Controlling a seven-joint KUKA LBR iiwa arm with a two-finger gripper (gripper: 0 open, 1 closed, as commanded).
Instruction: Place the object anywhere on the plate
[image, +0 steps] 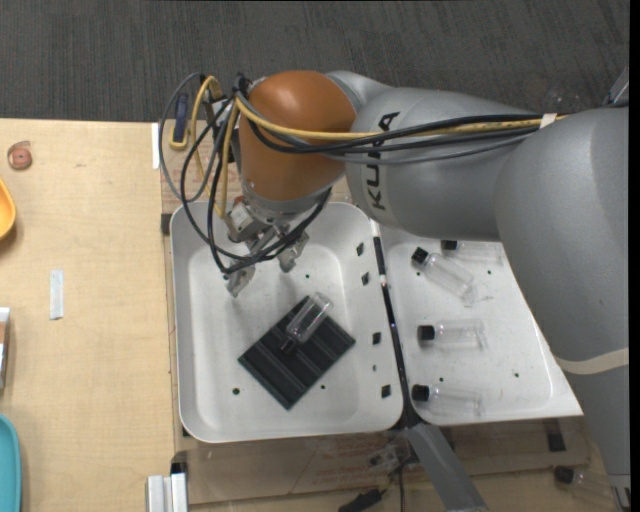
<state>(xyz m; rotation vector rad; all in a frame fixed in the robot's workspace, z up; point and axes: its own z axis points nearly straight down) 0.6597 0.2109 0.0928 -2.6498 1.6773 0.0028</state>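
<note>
A black ribbed plate lies at a slant in the middle of the left bin. A clear vial rests on the plate's upper corner. My gripper hangs over the bin's far left part, up and to the left of the vial and apart from it. Its fingers are spread, and it is open with nothing between them. The orange wrist band and looped cables sit just above it.
The right bin holds three clear vials with black caps. The grey arm crosses above its far side. A wooden bench top with small items lies to the left of the bins.
</note>
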